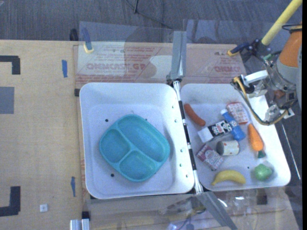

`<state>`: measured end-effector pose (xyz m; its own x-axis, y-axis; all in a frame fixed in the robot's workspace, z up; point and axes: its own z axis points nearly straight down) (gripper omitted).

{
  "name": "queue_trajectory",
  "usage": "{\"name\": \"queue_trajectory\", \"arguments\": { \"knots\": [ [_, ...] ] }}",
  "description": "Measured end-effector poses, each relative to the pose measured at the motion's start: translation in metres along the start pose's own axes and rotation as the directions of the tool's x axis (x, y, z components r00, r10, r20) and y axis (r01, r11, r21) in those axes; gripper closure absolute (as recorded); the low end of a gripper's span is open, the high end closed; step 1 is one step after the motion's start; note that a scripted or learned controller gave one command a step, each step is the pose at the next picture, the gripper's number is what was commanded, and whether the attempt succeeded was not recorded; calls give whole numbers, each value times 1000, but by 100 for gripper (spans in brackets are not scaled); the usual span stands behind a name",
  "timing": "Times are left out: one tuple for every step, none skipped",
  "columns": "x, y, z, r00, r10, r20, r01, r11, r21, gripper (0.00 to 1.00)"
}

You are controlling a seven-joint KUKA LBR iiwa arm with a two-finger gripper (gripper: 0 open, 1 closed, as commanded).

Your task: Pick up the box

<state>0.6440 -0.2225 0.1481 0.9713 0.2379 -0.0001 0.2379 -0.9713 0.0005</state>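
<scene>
The right bin (pixel 283 174) holds three box-like things. A black-and-white carton (pixel 218 129) lies near its middle. A red-and-white patterned box (pixel 209 156) lies lower left of it. A small red-and-white box (pixel 238 112) lies toward the back. My gripper (pixel 277 108) hangs over the bin's right rim, to the right of the small red-and-white box and apart from it. Nothing is visibly held. The grey arm with its orange band (pixel 291 52) comes in from the right.
Around the boxes lie a sausage (pixel 194 114), a blue bottle (pixel 233 126), a can (pixel 228 147), a carrot (pixel 255 137), a banana (pixel 228 177) and a green fruit (pixel 262 172). The left bin (pixel 91 99) holds a teal divided plate (pixel 135 147).
</scene>
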Motion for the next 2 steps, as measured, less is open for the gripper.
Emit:
{"name": "queue_trajectory", "arguments": {
  "knots": [
    [20, -26, 63, 1000, -3, 8, 3, 1000, 3, 0],
    [20, -27, 53, 1000, -6, 10, 6, 1000, 3, 100]
  ]
}}
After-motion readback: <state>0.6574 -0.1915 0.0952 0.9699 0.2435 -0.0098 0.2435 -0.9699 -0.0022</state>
